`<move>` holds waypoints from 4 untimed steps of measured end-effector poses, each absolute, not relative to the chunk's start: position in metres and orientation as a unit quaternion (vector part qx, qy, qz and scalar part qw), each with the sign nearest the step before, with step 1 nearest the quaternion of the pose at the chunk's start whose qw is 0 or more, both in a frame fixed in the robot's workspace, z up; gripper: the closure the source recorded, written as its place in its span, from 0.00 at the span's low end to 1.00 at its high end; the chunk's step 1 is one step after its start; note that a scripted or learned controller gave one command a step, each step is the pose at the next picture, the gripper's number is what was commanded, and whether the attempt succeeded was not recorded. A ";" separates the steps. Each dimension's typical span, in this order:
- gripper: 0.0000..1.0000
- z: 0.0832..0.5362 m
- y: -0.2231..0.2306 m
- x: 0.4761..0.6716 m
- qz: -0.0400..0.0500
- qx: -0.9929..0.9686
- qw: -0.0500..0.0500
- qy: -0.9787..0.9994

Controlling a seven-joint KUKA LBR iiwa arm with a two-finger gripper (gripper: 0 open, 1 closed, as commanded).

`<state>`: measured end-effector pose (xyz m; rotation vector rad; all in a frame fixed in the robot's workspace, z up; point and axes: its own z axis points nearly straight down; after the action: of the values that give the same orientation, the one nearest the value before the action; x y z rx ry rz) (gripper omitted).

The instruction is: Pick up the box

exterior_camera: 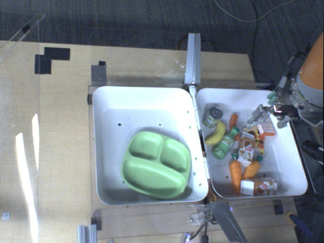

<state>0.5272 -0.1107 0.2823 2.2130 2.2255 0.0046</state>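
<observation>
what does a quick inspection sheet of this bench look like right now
surface: pale wooden bench bearing two shallow white bins, left and right
job's things: small printed carton box in the right bin, lying among the food items
clutter: green divided plastic tray, yellow banana, orange carrots, green bottle, small tin can
grippers: gripper over the right bin, above the box
cables: thin cable looped on dark floor
surroundings: dark carpet

Even, bright overhead light with soft detail throughout. Pale glare streaks lie on the counter (30, 151) at left. The green tray (157, 163) casts a soft shadow inside the left bin (109, 105).
</observation>
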 end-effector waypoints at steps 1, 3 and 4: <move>0.00 0.194 -0.168 0.541 0.001 0.741 0.001 0.672; 0.00 0.088 -0.202 0.635 0.003 0.709 0.004 0.705; 1.00 0.105 -0.202 0.641 0.008 0.707 0.013 0.707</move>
<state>0.6405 -0.2018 0.1052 2.2036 2.2021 0.0237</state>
